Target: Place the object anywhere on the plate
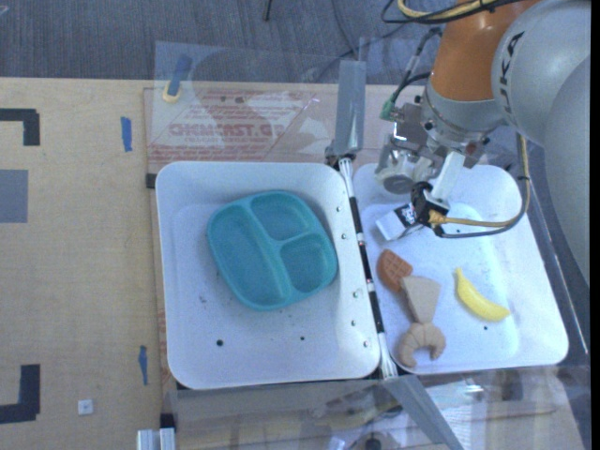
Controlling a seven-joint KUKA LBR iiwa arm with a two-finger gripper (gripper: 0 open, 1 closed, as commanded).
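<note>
left bin [187,345] taken up by teal divided plate [272,248], nothing laid on it. gripper [401,178] hung over far left corner of right bin [534,331]; its opening cannot be told. four toy foods lodged in right bin: banana [480,296], croissant [422,342], beige wedge [421,297], orange-red piece [394,267]. orange-red piece, nearest gripper, judged likely target: light, stiff, smooth; best pinched across narrow width.

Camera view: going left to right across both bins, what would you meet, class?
Teal plate → orange-red food piece → yellow banana; the tan wedge and croissant overlap sideways, so omitted.
</note>
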